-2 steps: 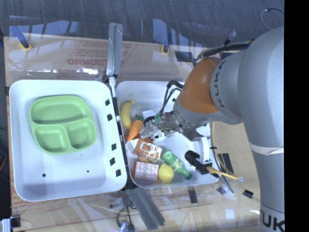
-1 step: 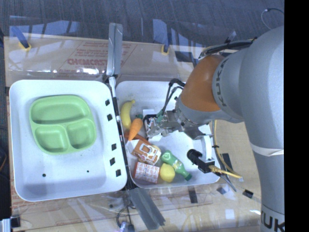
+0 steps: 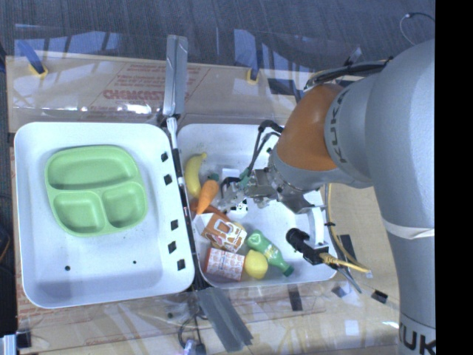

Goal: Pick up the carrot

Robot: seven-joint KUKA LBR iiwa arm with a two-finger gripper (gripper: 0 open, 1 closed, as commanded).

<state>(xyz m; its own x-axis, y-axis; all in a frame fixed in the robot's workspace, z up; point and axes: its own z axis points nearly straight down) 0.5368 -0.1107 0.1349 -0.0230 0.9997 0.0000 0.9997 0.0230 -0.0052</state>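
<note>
Just left of your gripper [image 3: 235, 192] lay the carrot [image 3: 206, 195], long axis slanting up-right; whether it was clenched, you couldn't tell.

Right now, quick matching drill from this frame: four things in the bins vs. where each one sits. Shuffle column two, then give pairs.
Things:
1. carrot
2. green tray
3. lemon
4. banana

Places:
A. in the left bin
B. right bin, near its front edge, beside the green bottle
C. right bin, by the divider, just left of the pincer
D. right bin, behind the carrot, toward the back wall

Pairs: 1-C, 2-A, 3-B, 4-D
</note>
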